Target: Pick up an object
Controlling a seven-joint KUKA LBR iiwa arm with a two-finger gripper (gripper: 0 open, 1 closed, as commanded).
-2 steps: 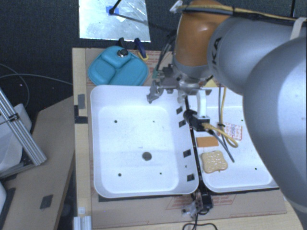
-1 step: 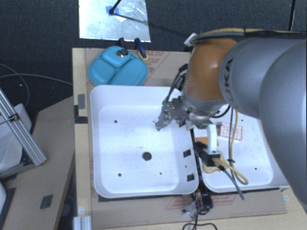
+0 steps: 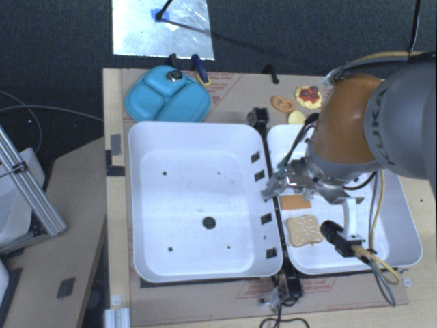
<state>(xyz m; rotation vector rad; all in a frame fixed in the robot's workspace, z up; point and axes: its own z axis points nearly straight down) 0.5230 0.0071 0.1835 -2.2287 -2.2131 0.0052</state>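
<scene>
While the arm [image 3: 355, 125] reaches in from the right and bends over the right bin [image 3: 404, 246], its claw [image 3: 276, 187] sits low at that bin's left wall, by the divider between the two bins. Claw opening and hold: cannot tell.

Right bin: flat orange square [image 3: 295, 201] just beside the claw; toast slice [image 3: 304, 229] nearer the front wall, close to the square.

Left bin [image 3: 157, 156]: one small dark round spot [image 3: 209, 223] on its floor.

Blue lidded container [image 3: 167, 98] stands on the tabletop [image 3: 235, 91] behind the left bin.
</scene>
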